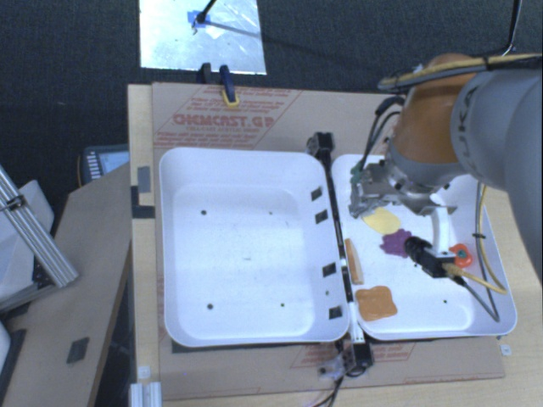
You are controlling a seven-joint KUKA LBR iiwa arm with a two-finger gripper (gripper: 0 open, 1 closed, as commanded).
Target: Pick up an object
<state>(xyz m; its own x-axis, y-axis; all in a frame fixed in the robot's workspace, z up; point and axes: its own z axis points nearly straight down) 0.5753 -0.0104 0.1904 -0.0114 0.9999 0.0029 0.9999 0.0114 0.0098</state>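
Cardboard sheet [229,113] under bins; foil square [202,22] beyond.

A big grey arm [501,121] comes in, its casing smooth and rounded, matte in finish. Above the wrist there's the orange band [428,130], bulging and glossy, the brightest part of the machine. Below it sits a metallic, silvery wrist block [382,189], angular and busy with small parts. Thin black cables [377,134] loop down the band's side to that block. A yellowish cable [484,227] trails beneath the grey casing.
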